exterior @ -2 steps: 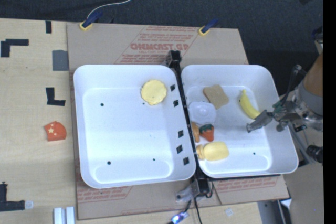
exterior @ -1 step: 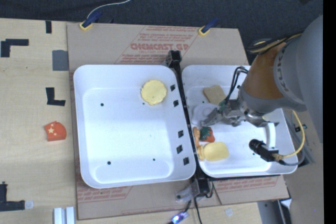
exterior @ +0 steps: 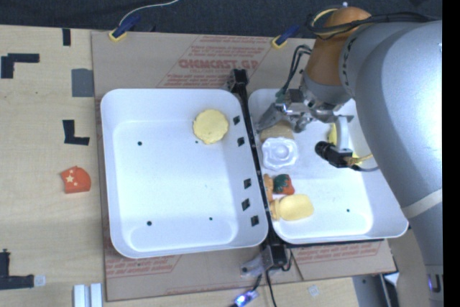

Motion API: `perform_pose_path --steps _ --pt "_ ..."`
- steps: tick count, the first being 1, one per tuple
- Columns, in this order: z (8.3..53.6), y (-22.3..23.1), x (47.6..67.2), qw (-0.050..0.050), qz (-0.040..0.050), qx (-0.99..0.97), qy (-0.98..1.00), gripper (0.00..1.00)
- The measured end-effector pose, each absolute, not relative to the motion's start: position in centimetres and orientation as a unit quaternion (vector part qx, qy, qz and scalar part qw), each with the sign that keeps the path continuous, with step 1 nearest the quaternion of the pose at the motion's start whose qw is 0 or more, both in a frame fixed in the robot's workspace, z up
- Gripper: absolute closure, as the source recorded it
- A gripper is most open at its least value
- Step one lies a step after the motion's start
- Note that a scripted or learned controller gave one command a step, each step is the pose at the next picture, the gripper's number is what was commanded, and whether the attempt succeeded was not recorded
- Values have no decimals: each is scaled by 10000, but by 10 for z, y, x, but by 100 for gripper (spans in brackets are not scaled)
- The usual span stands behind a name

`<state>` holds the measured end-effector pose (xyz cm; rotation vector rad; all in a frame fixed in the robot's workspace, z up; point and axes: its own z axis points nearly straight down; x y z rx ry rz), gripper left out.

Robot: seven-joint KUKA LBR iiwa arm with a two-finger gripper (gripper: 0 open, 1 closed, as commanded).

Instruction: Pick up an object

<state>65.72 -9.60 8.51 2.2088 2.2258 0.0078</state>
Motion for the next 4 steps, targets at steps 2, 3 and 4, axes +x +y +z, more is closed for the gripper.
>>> perform_pose_path --steps 2,3,4 --pt "272 -60 670 46 42 7052 7090 100" --pt "235 10 641 -16 -16 7054 7088 100" --pt "210 122 609 -25 -12 7033 7109 100"
